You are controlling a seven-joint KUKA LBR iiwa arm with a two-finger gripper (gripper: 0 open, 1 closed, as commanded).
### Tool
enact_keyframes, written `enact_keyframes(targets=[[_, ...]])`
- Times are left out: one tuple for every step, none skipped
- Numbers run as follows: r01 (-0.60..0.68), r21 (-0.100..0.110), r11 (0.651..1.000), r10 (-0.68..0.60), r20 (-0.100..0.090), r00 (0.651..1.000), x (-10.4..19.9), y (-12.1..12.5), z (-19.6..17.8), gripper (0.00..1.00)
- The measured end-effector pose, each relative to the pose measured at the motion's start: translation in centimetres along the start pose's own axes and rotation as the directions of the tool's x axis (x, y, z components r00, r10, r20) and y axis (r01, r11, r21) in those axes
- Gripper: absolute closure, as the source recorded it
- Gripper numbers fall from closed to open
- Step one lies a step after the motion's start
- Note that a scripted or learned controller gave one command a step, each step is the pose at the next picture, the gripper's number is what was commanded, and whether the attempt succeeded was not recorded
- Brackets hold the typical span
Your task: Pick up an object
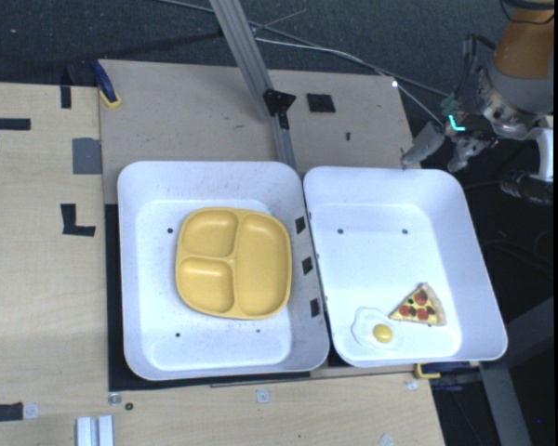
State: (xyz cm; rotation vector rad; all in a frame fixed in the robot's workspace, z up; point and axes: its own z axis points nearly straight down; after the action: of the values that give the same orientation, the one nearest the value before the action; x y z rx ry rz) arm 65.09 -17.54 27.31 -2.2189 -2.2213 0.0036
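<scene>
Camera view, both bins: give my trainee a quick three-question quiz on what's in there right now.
1. True or false: the yellow divided plate lies in the right bin.
2. Which toy foods lie in the right bin?
3. Multiple choice: the gripper is A) over the plate, B) above the right bin's far right corner, C) touching the egg.

Key:
1. False, it lies in the left bin.
2. A pizza slice and a fried egg.
3. B.

The bench [214,110] bears two white bins [139,249] side by side.
</scene>
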Motion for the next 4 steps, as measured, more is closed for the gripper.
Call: enact_keyframes(targets=[[0.0,-0.002,1.0,0.0,0.0,1.0,0.0,0.0,-0.1,0.0],[0.001,0.003,1.0,-0.001,0.0,1.0,0.6,0.8,5.5,0.0],[0.0,0.004,1.0,0.0,0.0,1.0,1.1,-0.2,11.3,0.0],[0.001,0.005,1.0,-0.001,0.0,1.0,1.2,-0.6,17.8,0.0]])
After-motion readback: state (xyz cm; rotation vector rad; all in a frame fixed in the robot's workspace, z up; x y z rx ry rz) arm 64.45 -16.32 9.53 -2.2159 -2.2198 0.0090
